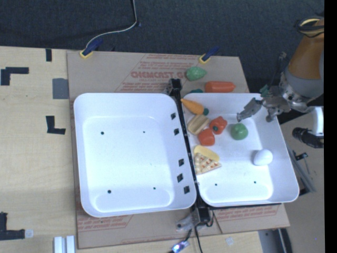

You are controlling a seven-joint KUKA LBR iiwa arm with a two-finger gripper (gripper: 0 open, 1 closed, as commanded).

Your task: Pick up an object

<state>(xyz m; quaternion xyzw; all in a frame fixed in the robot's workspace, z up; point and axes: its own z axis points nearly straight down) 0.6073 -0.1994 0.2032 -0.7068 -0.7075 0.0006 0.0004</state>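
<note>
The left bin (126,152) sits on the table (31,141) with its white floor bare. In the right bin (279,188), along the left wall, a carrot (192,106) lies farthest, then a tan piece (197,124), two red toys (212,131) and a yellow wedge (205,159) nearest. Right of these sits a green ball (239,132), with a white ball (262,157) nearer. The pincer (258,109) hovers just beyond the green ball, fingers apart, gripping nothing. The arm (305,62) rises at the right.
</note>
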